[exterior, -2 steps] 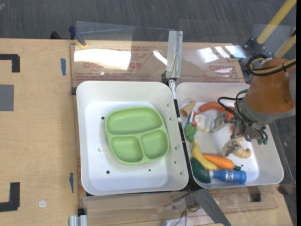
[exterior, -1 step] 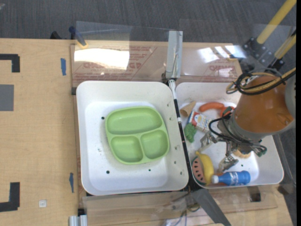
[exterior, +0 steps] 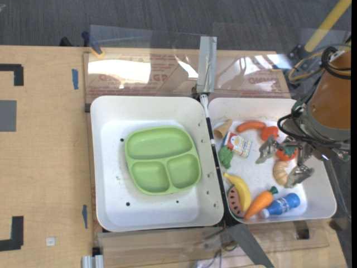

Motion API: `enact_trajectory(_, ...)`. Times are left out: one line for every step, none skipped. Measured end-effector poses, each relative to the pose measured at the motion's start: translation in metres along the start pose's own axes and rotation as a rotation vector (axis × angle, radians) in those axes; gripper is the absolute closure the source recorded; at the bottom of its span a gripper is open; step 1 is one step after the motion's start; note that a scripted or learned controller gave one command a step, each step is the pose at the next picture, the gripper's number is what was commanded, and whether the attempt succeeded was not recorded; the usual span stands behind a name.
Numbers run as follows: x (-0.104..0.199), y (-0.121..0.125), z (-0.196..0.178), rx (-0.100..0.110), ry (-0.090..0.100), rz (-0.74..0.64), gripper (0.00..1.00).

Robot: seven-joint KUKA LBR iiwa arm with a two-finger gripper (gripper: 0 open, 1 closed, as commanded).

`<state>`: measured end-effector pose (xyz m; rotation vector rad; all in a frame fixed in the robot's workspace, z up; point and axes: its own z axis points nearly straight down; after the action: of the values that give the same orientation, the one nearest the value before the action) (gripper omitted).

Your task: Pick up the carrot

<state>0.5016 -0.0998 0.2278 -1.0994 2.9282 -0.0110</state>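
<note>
Grey carpet beyond a wooden desk (exterior: 44, 149) carrying two white bins. Left bin (exterior: 106, 149): one green three-part plate (exterior: 162, 159). Right bin (exterior: 321, 200): one carrot (exterior: 259, 202) lying near the front edge, tilted, leaf end up-right. Just left of it, one watermelon slice (exterior: 238, 199) and one banana (exterior: 238, 182); touching its right side, one blue bottle (exterior: 285, 204). Farther back: one broccoli (exterior: 225, 157), one white packet (exterior: 241, 146), one cone (exterior: 222, 129), one orange sausage-like piece (exterior: 251, 126), one bread-like lump (exterior: 281, 173). Pincer (exterior: 283, 159) hanging above the bin's middle, spread wide, holding nothing, near but apart from the carrot, over a red-orange item (exterior: 285, 154).
</note>
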Motion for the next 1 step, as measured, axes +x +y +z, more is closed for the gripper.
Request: enact_trajectory(-0.0193,0.0463,0.0435,-0.014,0.007,-0.079,0.0)
